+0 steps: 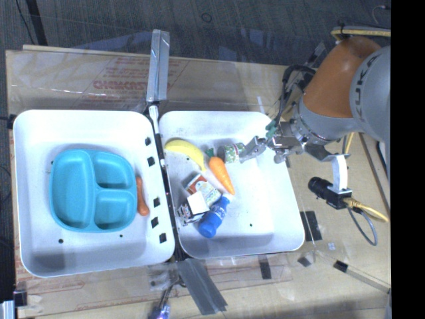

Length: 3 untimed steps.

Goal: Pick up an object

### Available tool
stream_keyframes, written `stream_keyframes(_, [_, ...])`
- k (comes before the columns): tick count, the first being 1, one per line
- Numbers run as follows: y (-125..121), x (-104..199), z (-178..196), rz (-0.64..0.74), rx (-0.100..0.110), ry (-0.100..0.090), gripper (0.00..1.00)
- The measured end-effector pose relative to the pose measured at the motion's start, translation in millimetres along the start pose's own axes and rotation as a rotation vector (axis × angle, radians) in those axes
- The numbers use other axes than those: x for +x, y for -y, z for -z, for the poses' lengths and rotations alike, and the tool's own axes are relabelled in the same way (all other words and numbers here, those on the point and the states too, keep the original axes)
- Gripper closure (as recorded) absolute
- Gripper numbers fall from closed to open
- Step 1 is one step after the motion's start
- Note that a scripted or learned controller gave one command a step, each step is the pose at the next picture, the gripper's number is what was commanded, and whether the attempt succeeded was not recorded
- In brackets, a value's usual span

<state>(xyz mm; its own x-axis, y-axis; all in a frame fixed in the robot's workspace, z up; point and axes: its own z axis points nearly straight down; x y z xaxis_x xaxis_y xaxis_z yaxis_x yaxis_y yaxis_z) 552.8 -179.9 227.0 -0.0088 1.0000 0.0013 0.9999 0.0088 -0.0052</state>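
Observation:
My gripper point(255, 148) hangs over the upper right part of the right bin point(282, 228), reaching in from the right. Its tip is right next to a small green and white can point(230, 153); I cannot tell whether they touch. An orange carrot point(221, 174) lies just left of the can, beside a yellow banana point(186, 151). Lower down lie a small red and white box point(201, 193) and a blue bottle point(212, 220).
The left bin point(40, 244) holds a blue divided tray point(93, 189) with a thin orange stick point(141, 197) along its right side. A metal bar point(157, 72) runs up from the seam between the bins. Bare floor shows in the right bin's lower right.

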Motion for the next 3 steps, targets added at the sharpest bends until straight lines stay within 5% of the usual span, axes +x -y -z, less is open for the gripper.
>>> stream_keyframes(1, [-48, 61, -136, -0.039, -0.005, 0.002, 0.0])
stream_keyframes(2, [-48, 62, -126, -0.035, 0.001, 0.0, 1.0])
stream_keyframes(3, [13, 69, 36, 0.259, -0.005, 0.002, 1.0])
